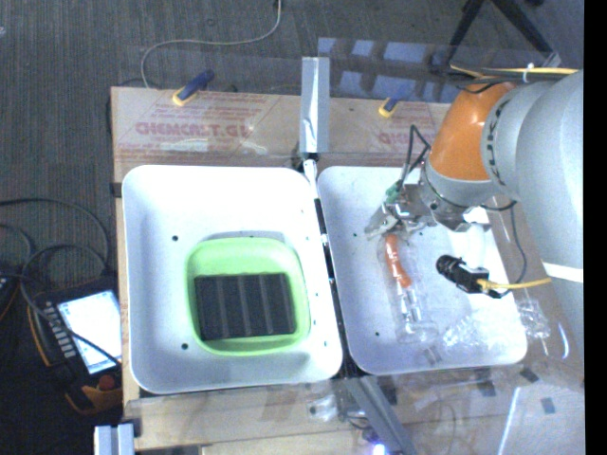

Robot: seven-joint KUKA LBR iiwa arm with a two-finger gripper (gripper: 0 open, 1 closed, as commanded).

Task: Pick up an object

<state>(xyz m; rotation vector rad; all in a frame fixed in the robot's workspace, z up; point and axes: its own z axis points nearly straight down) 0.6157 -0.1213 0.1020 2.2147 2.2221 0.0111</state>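
We looked down on a grey carpeted floor [57, 64] around a brown worktop [218, 131] that carried two white bins side by side. In the right bin [356, 330], just right of the frame's centre, lay the likeliest target. It was a slim stick [396, 265], orange at its upper end and clear below, running from mid-bin towards the lower edge. The claw [391, 214] hung at the orange end, so close that we could not tell touching from apart. Nor could we tell whether it was released or clenched, and we saw nothing held in it.

We judged the main risk to be the stick itself. Narrow and probably rounded, it could roll aside or slip free. A grip at one end would let the long clear part tip down and pull out. The crumpled clear plastic [465, 332] at the bin's lower right lay near the stick's far tip and might snag or be lifted instead.

Nothing else stood in the way. The left bin [152, 216] held a green tub [248, 246] with a dark ribbed insert [242, 306], well apart. A handheld screen [85, 325] lay on the floor at the lower left.
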